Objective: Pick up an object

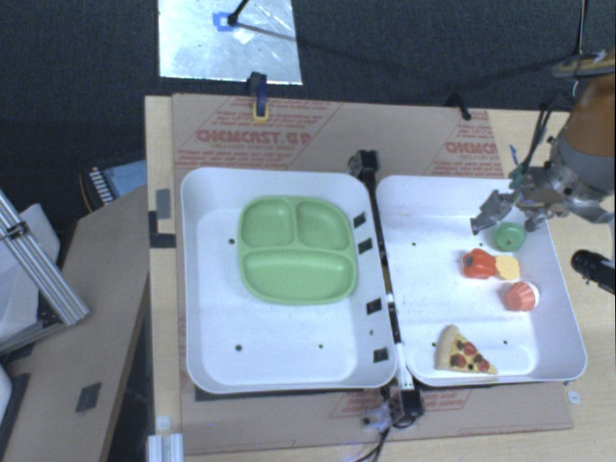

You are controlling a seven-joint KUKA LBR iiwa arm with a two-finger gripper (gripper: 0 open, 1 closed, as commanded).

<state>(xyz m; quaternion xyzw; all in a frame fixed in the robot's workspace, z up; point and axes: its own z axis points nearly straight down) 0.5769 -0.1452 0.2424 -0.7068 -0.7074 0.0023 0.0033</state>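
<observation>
Two white bins sit on a cardboard-covered bench over dark carpet. The open gripper hovers by the right bin's far edge, above a green ball.

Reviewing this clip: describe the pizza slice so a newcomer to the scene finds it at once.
Look in the right-hand white bin, along its near edge. The pizza slice lies there alone, apart from the cluster of toys higher up. It is the only flat wedge: a tan crust with red-dotted topping.
</observation>
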